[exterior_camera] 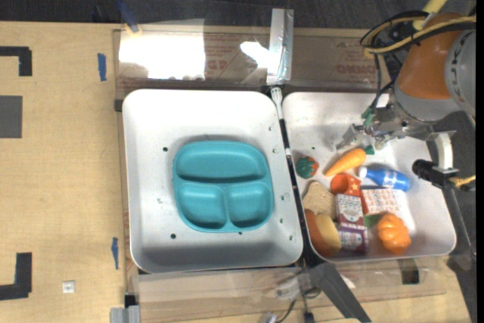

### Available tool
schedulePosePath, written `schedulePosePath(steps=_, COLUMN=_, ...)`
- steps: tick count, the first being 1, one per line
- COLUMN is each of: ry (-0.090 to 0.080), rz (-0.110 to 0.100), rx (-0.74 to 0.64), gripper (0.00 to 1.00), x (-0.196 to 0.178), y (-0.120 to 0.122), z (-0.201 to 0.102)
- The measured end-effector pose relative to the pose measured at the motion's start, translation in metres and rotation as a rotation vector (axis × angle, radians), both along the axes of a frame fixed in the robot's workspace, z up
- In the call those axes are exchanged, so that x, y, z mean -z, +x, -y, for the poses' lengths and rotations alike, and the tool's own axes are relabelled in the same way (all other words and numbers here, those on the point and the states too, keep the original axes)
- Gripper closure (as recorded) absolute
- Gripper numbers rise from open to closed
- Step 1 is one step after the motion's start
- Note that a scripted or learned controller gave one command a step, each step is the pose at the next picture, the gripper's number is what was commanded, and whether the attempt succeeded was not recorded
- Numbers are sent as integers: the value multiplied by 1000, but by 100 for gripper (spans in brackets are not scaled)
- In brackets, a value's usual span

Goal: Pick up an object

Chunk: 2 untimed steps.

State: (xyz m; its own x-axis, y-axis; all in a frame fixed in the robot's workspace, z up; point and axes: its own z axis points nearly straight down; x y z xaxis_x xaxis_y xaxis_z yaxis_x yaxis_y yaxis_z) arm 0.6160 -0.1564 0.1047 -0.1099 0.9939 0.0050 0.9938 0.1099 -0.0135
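Observation:
The right bin holds a heap of toy food. In it lie an orange carrot, a green ball, a red tomato, a blue and white bottle, a red and white box, an orange pumpkin and a bread slice. My gripper hangs over the back of this bin, just above the carrot's green top. It is open, with nothing between its fingers.
The left bin carries a teal divided plate. A clear plastic sheet stands behind the bins. The grey arm with its orange band and yellow cables comes in from the right.

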Motion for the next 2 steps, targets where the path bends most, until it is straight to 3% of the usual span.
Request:
schedulePosePath(steps=1, ry=-4, rz=19, rx=-12, gripper=0, x=18, y=-49, z=-13)
schedulePosePath(steps=2, ry=-4, rz=20, rx=-10, gripper=100, x=10, y=-48, z=-12)
